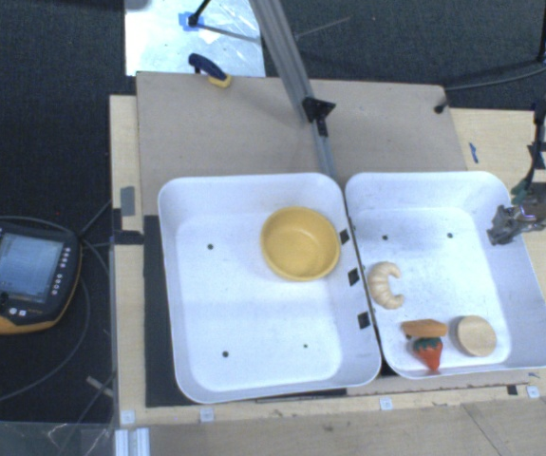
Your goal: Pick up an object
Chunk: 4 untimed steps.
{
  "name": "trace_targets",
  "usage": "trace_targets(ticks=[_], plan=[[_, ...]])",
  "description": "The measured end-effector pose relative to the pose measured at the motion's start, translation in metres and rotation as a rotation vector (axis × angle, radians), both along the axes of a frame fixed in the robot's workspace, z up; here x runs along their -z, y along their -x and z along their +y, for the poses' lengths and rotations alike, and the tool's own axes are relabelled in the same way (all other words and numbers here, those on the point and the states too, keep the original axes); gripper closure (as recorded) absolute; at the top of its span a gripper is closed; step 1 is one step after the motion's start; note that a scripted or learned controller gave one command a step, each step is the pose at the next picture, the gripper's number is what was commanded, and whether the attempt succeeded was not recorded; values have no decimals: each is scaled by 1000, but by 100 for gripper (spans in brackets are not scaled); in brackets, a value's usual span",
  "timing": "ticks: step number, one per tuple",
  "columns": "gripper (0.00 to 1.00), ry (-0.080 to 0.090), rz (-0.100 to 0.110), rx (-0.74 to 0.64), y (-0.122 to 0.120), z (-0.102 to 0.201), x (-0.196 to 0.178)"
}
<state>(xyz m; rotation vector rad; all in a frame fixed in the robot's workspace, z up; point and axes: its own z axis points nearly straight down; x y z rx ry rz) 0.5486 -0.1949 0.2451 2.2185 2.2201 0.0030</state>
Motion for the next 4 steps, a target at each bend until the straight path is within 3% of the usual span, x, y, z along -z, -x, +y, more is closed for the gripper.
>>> trace_targets(ticks=[2, 4], plan=[[100, -2, 3, -3, -34, 92, 7], [100, -2, 4, -4, -54, 209, 18]])
